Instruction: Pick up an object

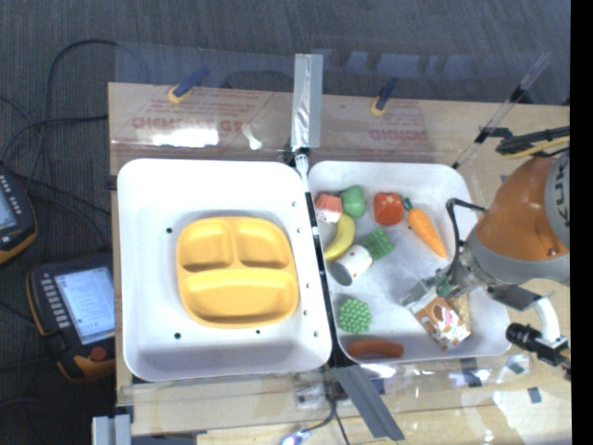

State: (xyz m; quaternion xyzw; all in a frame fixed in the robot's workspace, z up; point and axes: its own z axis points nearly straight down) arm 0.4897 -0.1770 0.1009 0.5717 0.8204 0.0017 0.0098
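The worktop (269, 119) is a tan board standing on dark grey carpet (278, 12), with clear plastic sheeting along its upper edge and two yellow-and-blue clips near the top. Black cables run over the carpet at the upper left of the frame, and two handheld screen units lie at the left edge. Two shallow white bins sit side by side at the centre. The left bin (148, 202) holds a yellow divided tray (238, 269) lying flat in its middle. The right bin (408, 172) holds a group of toy foods: a red-and-white block (328, 206), a green pepper (353, 199), a tomato (389, 209) and a carrot (426, 231) in its upper half; a banana (340, 239), a green broccoli piece (377, 244) and a white cup (353, 264) on its side near the middle; a round green knobbly item (354, 315) and a red sausage (374, 348) toward the lower edge. A printed snack packet (443, 320) lies in the lower right of this bin. The arm enters from the right of the frame, and its gripper (448, 286) is down in the right bin, just above the packet and apparently touching its upper end. The wrist hides the jaws, so their opening cannot be told, nor whether they grip anything.
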